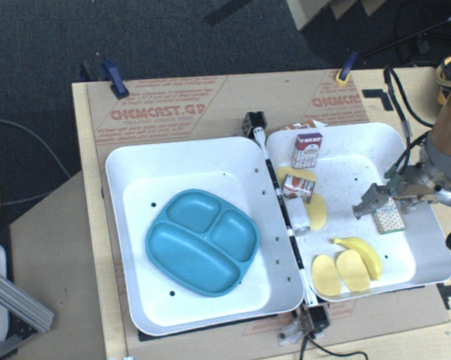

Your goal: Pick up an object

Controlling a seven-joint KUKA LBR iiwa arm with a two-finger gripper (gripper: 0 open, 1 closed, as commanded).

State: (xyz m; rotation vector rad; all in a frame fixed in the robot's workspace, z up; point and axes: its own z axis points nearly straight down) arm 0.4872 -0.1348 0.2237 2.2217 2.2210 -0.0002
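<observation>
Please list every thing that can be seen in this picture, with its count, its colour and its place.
left bin: 1, white, left half of bench
right bin: 1, white, right half of bench
divided plate: 1, blue, middle of left bin
small carton: 1, red and white, far end of right bin
small packet: 1, red and white, right bin by its left wall
banana: 1, yellow, near end of right bin
clamps: 2, blue, far edge of board
arm: 1, grey, from right
gripper: 1, dark grey, above right bin

Blue divided tray (202, 241) in the left white bin (132, 221) (two blue clamps (114, 78) on the bench edge)
</observation>
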